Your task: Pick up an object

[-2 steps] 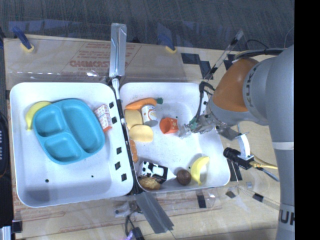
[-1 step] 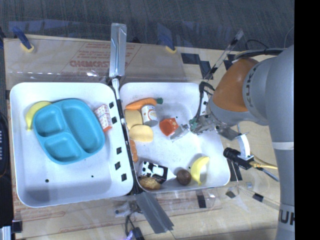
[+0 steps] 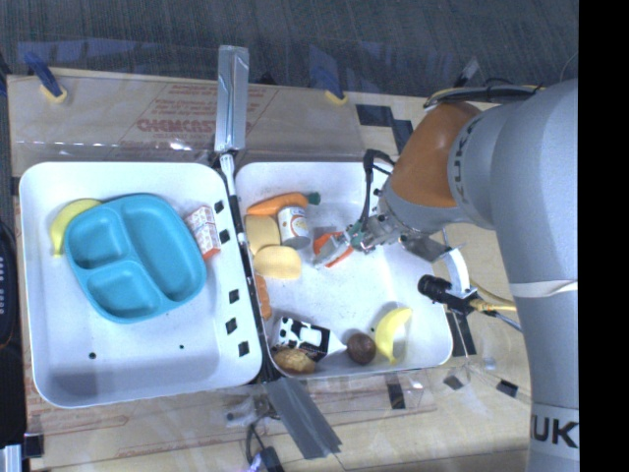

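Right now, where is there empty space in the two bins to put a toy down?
The left bin has bare floor along its near side, below the blue divided tray. In the right bin, a smaller bare patch lies mid-floor, between the gripper and the banana. The right bin's left side is crowded: carrot, can, yellow pieces.

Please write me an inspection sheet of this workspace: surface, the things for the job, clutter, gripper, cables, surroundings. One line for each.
Surface: wooden bench bearing a left bin and a right bin, both white.
Job's things: right bin holds a carrot, small can, pale yellow block, banana, brown round item, black-and-white item.
Clutter: left bin holds a blue divided tray, with a yellow item partly under it and a small carton beside it.
Gripper: gripper low in the right bin beside the can; finger state cannot be told.
Cables: black cable along the wrist.
Surroundings: dark floor beyond the bench.
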Motion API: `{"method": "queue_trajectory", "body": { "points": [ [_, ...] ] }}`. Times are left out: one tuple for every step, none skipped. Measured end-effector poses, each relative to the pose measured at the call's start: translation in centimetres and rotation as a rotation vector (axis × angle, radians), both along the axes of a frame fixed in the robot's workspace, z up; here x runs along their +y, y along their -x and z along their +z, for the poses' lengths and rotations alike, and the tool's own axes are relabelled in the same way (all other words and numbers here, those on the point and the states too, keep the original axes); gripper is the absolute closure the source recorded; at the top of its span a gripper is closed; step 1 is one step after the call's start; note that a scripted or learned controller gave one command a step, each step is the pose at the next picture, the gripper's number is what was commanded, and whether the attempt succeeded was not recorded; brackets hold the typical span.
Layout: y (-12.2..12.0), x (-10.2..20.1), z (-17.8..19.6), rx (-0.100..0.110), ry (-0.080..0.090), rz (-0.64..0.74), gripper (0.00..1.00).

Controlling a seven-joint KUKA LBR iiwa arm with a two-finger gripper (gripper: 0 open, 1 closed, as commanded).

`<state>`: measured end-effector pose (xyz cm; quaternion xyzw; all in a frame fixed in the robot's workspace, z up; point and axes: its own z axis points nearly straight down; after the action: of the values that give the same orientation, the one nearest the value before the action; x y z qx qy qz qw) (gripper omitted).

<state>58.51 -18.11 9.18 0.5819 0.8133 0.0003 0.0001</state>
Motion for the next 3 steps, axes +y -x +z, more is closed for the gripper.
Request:
{"method": "queue_trajectory", "body": {
  "points": [
    [-0.1, 0.0, 1.1, -0.001, 0.000, 0.003, 1.00],
    [-1.8, 3.9, 12.5, -0.003, 0.000, -0.353, 1.00],
    [-5.9, 10.5, 11.3, 0.005, 0.000, -0.763, 1.00]
  ]
}}
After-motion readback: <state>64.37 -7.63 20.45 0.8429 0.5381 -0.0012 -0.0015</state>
